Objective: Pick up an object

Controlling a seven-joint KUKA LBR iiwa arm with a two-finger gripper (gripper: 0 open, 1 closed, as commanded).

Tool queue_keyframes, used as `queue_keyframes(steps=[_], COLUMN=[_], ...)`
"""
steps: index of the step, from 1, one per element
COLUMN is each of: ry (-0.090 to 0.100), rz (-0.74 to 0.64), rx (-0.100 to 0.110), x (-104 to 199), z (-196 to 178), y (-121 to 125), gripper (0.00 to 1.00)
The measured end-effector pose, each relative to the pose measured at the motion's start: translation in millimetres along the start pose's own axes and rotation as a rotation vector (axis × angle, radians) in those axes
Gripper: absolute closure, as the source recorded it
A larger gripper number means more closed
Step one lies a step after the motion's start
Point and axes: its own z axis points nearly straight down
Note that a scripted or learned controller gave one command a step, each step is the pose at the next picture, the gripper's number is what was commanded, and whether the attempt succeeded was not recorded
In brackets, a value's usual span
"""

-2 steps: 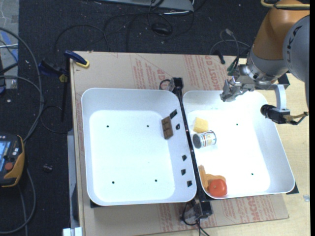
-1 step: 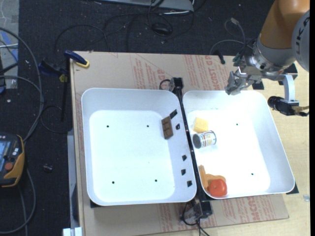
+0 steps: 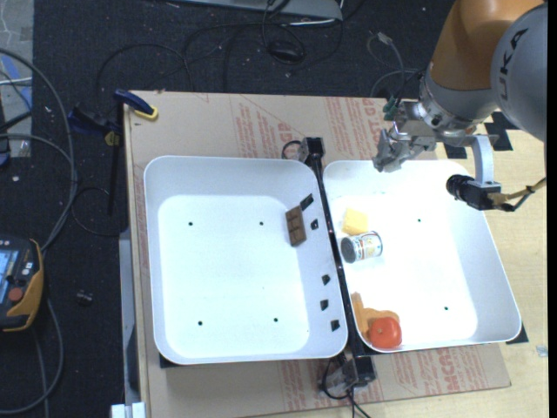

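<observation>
Camera view looks down at a slant on the bench (image 3: pixel 218 111), where two shallow white bins sit side by side so the arm can reach either one. The left bin (image 3: pixel 231 264) holds a small brown block (image 3: pixel 296 226) leaning near its right wall. The right bin (image 3: pixel 426 268) holds the likely targets, all grouped toward its left side: a small can (image 3: pixel 362 247) lying on its side, a yellow block (image 3: pixel 355 221) just behind and touching it, and, in the near left corner, a red tomato-like ball (image 3: pixel 385 331) resting against an orange piece (image 3: pixel 365 310).

The grey arm (image 3: pixel 487 50) with its orange band comes in from the right, and its gripper (image 3: pixel 393 153) hangs above the far left corner of the right bin, well clear of the objects, with nothing between its fingers. Whether those fingers are spread or pressed together I cannot tell; they are too small and blurred. Judging by this, no object is picked yet; the can and yellow block lie nearest below it.
</observation>
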Motion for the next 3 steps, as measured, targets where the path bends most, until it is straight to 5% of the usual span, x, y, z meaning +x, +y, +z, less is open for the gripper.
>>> queue_keyframes(steps=[3], ry=[0.0], rz=[-0.001], rx=[0.002], x=[154.9], z=[15.8], y=[-28.1], gripper=[1.0])
